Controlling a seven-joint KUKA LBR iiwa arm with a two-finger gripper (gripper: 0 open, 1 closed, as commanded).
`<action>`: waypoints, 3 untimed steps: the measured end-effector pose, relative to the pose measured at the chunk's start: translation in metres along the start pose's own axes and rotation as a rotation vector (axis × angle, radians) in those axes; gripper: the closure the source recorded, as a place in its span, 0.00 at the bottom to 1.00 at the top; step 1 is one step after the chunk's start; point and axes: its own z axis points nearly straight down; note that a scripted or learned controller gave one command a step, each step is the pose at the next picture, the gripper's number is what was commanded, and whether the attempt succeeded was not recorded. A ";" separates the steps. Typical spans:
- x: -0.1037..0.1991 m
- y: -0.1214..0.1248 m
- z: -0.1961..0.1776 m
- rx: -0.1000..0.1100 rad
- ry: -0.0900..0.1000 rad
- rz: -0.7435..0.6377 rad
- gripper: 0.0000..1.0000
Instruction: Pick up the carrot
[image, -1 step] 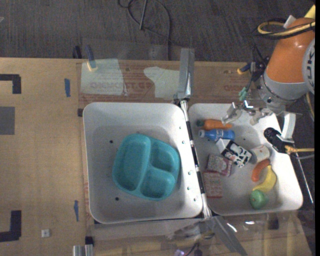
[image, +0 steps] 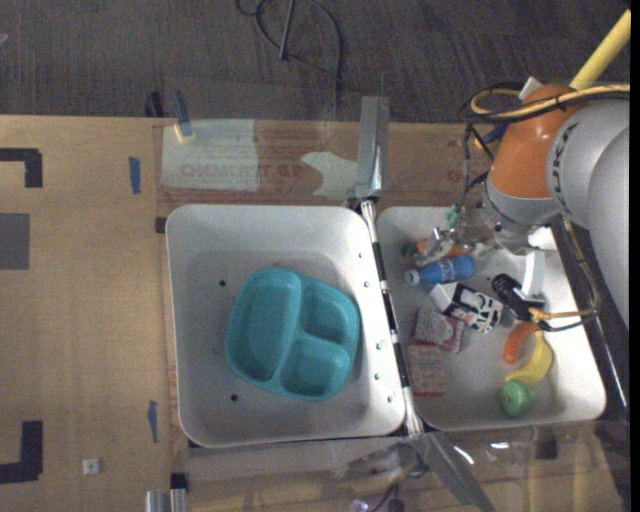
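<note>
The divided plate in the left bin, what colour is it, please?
Teal, per the camera view: divided plate.

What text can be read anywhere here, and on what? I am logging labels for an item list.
Clear sheet behind the left bin: faint reddish lettering, too blurred to read.
Pink packets in the right bin: print too small to read.
Black-and-white box: markings unreadable.
</note>
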 end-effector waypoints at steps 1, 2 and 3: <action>0.000 -0.001 -0.009 0.005 0.002 0.001 1.00; 0.056 -0.105 -0.094 0.004 0.002 -0.131 1.00; 0.015 -0.135 -0.105 0.005 0.003 -0.242 1.00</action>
